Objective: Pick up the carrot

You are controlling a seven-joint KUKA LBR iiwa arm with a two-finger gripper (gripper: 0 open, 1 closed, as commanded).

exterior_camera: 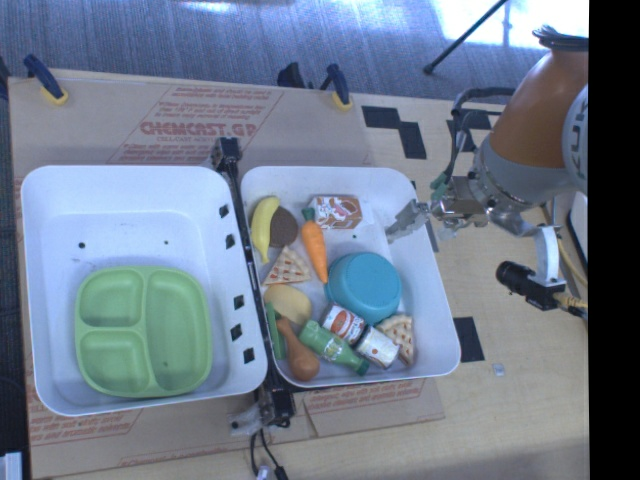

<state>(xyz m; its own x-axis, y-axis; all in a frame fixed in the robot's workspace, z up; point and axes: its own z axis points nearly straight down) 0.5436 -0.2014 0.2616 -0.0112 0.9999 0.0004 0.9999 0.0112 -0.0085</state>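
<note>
In right bin (425, 298), one carrot (316, 251)

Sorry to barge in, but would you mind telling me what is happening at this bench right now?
A robot arm is set to pick up the carrot, which lies in the right bin among other toy food, next to a blue bowl. The tool sits at that bin's right rim, not yet at the carrot. The left bin holds a green divided plate.

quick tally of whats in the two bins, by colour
Orange: 1, carrot
Yellow: 1, banana
Blue: 1, bowl
Green: 2, divided plate, bottle
Mixed or other colours, harder to tell apart: about 8
Total: about 13
</note>
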